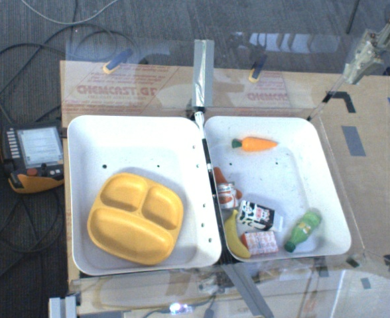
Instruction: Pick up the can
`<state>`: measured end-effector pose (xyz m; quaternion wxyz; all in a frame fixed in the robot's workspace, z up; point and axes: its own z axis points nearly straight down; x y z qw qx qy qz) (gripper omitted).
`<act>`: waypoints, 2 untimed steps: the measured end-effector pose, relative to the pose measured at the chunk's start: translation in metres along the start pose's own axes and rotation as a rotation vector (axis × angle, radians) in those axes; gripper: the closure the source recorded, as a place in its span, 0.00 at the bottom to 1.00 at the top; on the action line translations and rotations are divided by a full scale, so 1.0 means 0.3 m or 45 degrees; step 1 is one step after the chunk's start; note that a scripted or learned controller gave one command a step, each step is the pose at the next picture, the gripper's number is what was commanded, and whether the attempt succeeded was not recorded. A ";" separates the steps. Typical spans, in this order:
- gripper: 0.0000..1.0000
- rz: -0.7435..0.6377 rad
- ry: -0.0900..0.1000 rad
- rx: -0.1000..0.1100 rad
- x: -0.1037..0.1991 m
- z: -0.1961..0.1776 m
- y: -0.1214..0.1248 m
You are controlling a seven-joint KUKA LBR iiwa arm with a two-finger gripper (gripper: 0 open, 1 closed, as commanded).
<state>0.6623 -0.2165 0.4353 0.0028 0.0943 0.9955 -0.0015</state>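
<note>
The can is small, red and white, and lies in the right bin against its left wall. A black-and-white carton touches it on the right, and a yellow banana lies just below it. My gripper shows as a pale slender shape at the top right, beyond the bin's far right corner and well away from the can. Nothing is visibly held in it.
An orange carrot lies near the right bin's back wall. A green bottle and a pink-white packet sit by its front wall. A yellow divided plate rests upside down in the left bin.
</note>
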 end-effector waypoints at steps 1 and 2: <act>1.00 -0.575 0.001 -0.005 0.077 0.049 -0.018; 1.00 -0.877 -0.003 -0.005 -0.028 0.051 -0.011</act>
